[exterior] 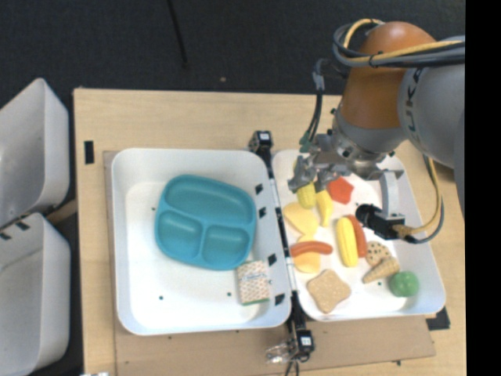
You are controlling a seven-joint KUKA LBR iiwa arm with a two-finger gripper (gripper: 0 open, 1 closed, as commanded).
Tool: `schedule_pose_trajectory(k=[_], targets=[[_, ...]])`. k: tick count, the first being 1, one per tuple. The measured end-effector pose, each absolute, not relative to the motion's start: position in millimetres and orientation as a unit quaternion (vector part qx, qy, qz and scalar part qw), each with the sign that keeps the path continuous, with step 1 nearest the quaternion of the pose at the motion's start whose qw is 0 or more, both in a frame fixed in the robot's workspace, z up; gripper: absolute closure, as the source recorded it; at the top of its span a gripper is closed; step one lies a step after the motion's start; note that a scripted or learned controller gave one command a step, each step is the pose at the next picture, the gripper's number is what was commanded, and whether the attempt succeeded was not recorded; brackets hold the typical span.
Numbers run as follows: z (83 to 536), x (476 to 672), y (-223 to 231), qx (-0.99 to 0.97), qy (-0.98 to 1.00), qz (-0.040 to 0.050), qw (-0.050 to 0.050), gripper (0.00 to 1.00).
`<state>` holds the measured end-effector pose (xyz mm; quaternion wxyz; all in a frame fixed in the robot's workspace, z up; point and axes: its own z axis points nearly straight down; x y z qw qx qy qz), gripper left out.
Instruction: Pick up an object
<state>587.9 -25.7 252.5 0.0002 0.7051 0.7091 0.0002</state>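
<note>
The tool (311, 180) hangs low over the far left part of the right bin (423, 292), its tip just above a small yellow piece (306, 197); whether it is apart or together cannot be told. Nearby lie a red piece (340, 189), a banana (347, 240), a bread slice (328, 290) and a green ball (403, 283). The left bin (133, 288) holds a teal divided plate (205, 222) and a small packet (253, 281) at its near right corner.
</note>
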Motion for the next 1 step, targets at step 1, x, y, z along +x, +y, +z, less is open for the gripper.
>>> schedule_pose_trajectory(k=[1], targets=[[248.9, 583.2, 24.1, 0.705, 0.709, -0.0006, -0.001, 1.00]])
